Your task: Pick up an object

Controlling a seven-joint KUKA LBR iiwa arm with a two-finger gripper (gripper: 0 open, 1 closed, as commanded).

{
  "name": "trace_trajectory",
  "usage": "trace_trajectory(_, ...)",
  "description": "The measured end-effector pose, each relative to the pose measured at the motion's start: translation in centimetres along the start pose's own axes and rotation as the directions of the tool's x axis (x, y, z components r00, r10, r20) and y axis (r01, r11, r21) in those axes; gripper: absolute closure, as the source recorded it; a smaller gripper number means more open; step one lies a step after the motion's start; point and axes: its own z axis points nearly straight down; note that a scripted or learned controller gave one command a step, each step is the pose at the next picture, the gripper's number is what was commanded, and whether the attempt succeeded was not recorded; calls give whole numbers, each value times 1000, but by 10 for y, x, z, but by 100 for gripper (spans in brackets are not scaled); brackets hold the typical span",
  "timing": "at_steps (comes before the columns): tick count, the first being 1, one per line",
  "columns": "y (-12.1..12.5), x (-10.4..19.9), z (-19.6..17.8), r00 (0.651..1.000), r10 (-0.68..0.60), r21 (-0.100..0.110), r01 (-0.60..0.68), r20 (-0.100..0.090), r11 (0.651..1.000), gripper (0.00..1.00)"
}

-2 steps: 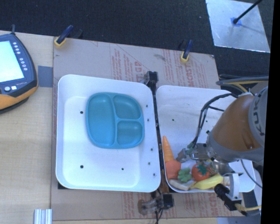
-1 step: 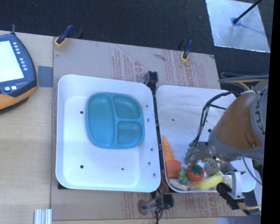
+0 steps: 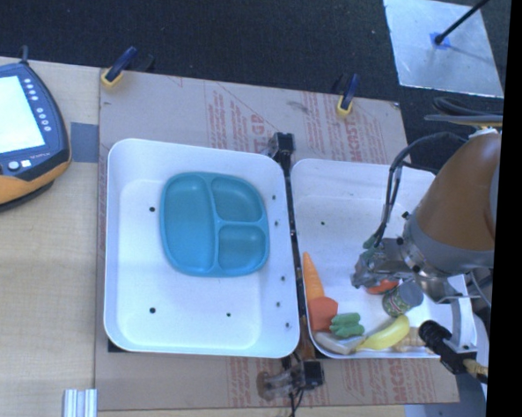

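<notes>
Toys [image 3: 352,326] crowding right bin's [image 3: 333,190] near edge

Pale wood-grain bench [image 3: 37,269], matt, with a sheet of brown printed cardboard [image 3: 231,113] laid flat over it, dull and papery. Both white bins, left bin [image 3: 122,239] and right bin [image 3: 333,186], look like smooth plastic with a soft sheen. The teal divided plate [image 3: 214,222] is plastic too, smooth and slightly glossy. The toy carrot [image 3: 311,277] and banana [image 3: 388,333] look like shiny moulded plastic. The arm's orange band [image 3: 465,194] gleams, glossy.
</notes>
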Motion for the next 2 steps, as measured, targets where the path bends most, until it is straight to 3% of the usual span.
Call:
trace_trajectory(1,-2,-37,91,1000,-1,5,1,1,1000,100)
trace_trajectory(2,-1,-40,89,1000,2,-3,-2,8,1000,0)
